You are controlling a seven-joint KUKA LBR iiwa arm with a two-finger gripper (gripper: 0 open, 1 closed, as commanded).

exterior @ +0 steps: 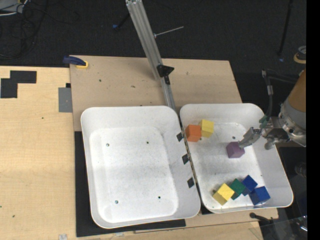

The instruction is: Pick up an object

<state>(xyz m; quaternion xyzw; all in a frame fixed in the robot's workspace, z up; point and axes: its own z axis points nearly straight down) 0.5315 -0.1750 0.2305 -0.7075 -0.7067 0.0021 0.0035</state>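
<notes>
The small purple block (235, 150) in the right white bin (272, 184) looks light and hard, best pinched on two flat sides; I cannot tell how the claw (248, 139) beside it is set.

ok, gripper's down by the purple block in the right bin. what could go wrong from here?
1. The gripper meets the purple block at its upper right edge, so it may push or tip the block rather than lift it.
2. The block sits alone on smooth bin floor; a nudge could slide it away.
3. The arm comes in low over the right rim and could clip it.
</notes>
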